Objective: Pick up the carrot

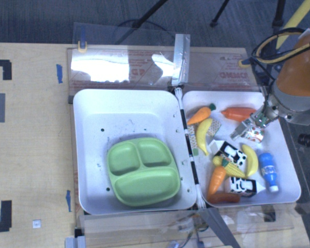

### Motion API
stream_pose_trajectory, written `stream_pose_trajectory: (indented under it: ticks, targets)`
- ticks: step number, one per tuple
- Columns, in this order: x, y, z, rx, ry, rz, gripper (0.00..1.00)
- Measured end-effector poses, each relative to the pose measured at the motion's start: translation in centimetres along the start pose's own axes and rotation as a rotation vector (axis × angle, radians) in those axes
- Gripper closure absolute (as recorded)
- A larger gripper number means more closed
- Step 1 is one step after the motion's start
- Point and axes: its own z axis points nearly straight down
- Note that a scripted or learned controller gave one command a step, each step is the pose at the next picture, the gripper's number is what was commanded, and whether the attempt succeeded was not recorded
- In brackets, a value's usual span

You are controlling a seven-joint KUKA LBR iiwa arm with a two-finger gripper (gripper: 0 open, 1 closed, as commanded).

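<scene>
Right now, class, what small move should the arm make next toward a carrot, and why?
Probably lower the pincer slightly up-left onto the orange carrot lying sideways, since it hovers just beside that carrot in the right white bin, nothing visibly gripped.

The worktop (26,154) looks like pale, matt wood with a faint grain; the two bins (88,112) are smooth white plastic with a soft sheen; the green divided plate (142,172) is smooth, matt plastic; the carrot (199,115) and banana (203,135) look like moulded plastic, slightly glossy; the blue bottle (268,170) is shiny; the gripper (250,125) shows bare, bright metal; the clear sheet (124,61) behind the bins is glossy and reflective.
</scene>
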Motion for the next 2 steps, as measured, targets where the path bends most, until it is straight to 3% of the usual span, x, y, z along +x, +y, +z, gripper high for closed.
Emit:
stream_pose_trajectory:
  ticks: [1,2]
  targets:
    - [-2.4,6.5,-1.0,-0.001,0.0,-0.112,0.0]
    - [1.8,9.1,0.8,0.001,0.004,-0.329,0.0]
